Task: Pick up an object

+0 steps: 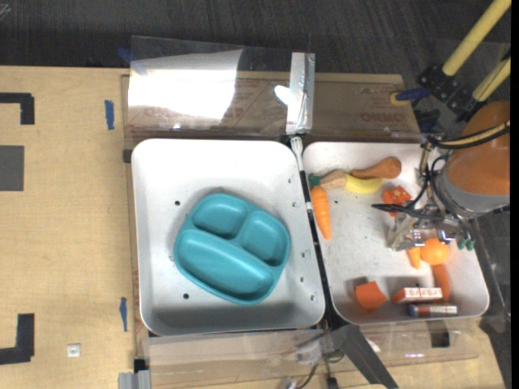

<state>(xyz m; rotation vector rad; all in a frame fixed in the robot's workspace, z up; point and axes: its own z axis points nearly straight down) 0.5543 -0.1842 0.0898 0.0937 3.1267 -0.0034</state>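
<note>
Camera view, right bin [478, 302] as landmark.

- My end effector [415, 240]: low over the bin's right half, arm entering from the right. Whether it is released or clenched, I cannot tell; wiring and the wrist hide it.
- Orange fruit [435, 252]: just beside my end effector, toward the bin's right wall. Nearest candidate.
- Carrot [322, 211]: along the bin's left wall.
- Banana [362, 185] and tan gourd [379, 168]: at the bin's far edge.
- Orange block [369, 295]: near the bin's front edge.
- Teal tray [232, 246]: in the left bin [154, 185].

Judgement: I should centre over the fruit before closing, descend straight, and lift slowly; round items may roll out.
</note>
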